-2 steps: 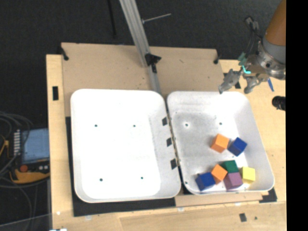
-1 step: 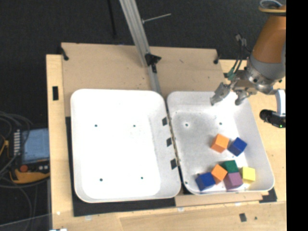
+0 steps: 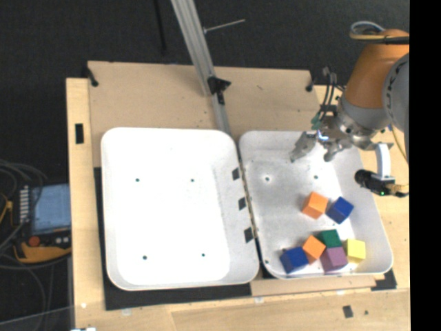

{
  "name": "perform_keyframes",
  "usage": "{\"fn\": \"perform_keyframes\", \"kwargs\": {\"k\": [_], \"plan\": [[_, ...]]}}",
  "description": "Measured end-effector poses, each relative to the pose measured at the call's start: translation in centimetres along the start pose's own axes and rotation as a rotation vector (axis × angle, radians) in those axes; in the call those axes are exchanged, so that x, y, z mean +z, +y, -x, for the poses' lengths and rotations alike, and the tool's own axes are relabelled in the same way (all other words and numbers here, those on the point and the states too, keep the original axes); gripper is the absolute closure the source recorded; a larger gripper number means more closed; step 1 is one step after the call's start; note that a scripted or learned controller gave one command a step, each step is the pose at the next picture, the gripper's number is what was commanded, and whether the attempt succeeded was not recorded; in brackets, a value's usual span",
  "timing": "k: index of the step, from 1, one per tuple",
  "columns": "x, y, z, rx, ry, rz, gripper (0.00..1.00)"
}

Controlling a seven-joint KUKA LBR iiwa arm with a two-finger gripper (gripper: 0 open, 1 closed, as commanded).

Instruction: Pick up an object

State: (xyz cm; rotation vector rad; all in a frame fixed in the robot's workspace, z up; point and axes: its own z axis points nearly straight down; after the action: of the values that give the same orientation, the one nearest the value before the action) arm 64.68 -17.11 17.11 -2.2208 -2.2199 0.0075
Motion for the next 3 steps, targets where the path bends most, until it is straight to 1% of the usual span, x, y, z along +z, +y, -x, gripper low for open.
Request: {"fn": "perform_keyframes", "kwargs": {"k": [1,2,3], "plan": [[5.8,0.6,0.5,0.001,0.000,0.000,0.00],[4.3,0.9,0.6,0.002,-0.001,0.010,1.00],[-0.9,2.0,1.0,-0.004,0.001,0.012,1.00]]}}
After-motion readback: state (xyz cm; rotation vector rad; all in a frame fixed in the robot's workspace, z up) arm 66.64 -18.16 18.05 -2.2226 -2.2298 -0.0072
